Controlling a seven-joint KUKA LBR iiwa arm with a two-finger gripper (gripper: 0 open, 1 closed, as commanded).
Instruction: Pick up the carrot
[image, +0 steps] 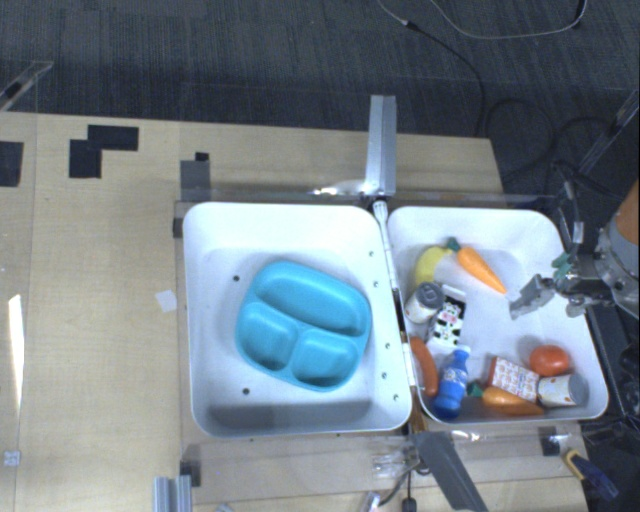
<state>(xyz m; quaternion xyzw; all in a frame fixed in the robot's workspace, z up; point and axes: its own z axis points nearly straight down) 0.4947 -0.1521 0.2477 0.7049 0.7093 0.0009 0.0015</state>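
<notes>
— Orange and green at the back of the right bin (520, 225): is that the carrot (480, 268)?

— Yes. It lies on the white floor, leafy end toward the back, its tip pointing to the right and forward. A yellow lemon-like fruit (431, 264) sits just beside it on the left.

— And the gripper (552, 295)?

— It hangs over the right side of the same bin, to the right of the carrot and apart from it. Two grey fingers (527, 297) stand spread with bare white floor between them. Nothing is in its hold.

— What else is in that bin?

— A small grey can (429, 296) and a black-and-white patterned box (449, 317) near the middle wall, a blue bottle (453, 381) at the front, a red-orange sausage shape (425, 366) left of it, a printed carton (512, 378), a second orange vegetable (508, 402) along the front wall, a tomato (549, 359), and a white cup (562, 391) in the corner.

— The left bin (215, 330)?

— It holds a blue divided plate (302, 323), three compartments, lying flat.
</notes>
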